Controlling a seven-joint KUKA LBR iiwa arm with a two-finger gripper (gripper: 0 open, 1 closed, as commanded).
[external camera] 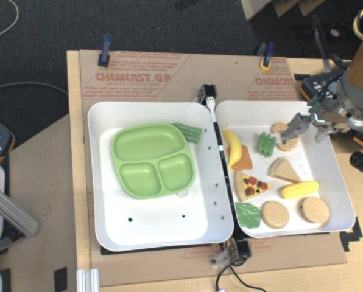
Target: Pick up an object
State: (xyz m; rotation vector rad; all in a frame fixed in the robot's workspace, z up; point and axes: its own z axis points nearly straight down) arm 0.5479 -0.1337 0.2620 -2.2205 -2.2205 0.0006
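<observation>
The right bin (343, 190) holds several toy foods: a banana (232, 146) on an orange piece (244, 159), a green broccoli (266, 143), a tan cookie (286, 140), a bread wedge (284, 170), a pizza slice (253, 186), a yellow corn cob (299, 189), a green leaf (247, 214) and two round crackers (274, 213) (315, 210). My gripper (308, 128) hovers over the bin's back right part. It is open, its left finger just above the tan cookie, and nothing is between the fingers.
The left bin (102, 181) carries a green divided plate (152, 160) with a small green piece (189, 132) at its back right corner. Clamps (105, 49) (266, 54) hold the board's far edge. Cables and a black connector (207, 93) sit between the bins.
</observation>
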